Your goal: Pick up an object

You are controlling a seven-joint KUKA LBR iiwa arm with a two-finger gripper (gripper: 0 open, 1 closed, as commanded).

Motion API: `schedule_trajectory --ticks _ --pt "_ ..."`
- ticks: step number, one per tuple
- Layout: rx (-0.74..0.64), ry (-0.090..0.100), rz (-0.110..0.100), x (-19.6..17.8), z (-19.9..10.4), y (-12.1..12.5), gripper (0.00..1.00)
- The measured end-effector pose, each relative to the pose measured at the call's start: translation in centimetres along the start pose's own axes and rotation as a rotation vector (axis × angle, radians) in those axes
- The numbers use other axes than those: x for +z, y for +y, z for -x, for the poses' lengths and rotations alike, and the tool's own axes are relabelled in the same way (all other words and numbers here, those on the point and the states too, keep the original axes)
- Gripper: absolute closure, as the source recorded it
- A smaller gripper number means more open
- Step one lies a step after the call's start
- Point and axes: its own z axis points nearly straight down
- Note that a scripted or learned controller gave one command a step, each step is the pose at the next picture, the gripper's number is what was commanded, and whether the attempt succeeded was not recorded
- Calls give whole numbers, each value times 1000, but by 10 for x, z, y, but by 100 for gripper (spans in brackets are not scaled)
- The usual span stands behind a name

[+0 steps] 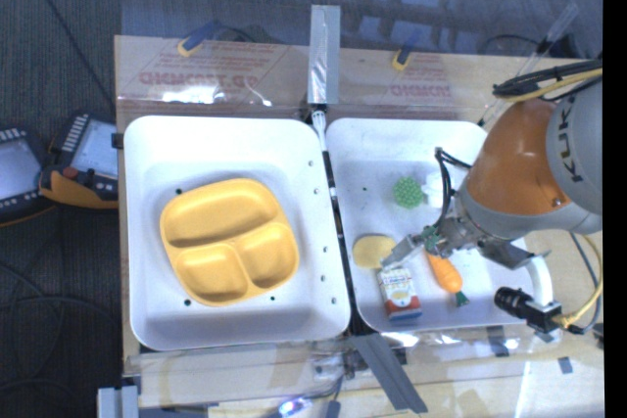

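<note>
The gripper (416,245) hangs low in the right bin (367,147), nothing seen between its fingers; the carrot (446,274) lies just beside it, toward the front edge, long axis slanting away

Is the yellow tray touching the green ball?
Apart. The camera view shows the yellow tray in the left bin and the green ball in the right bin, with both bin walls between them.
</note>
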Motion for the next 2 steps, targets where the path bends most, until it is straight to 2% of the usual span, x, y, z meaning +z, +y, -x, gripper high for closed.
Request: schedule_trajectory --ticks 1,2 --pt "-1 4 -5 -5 -1 1 100" --pt "-38 -4 2 -94 43 37 100"
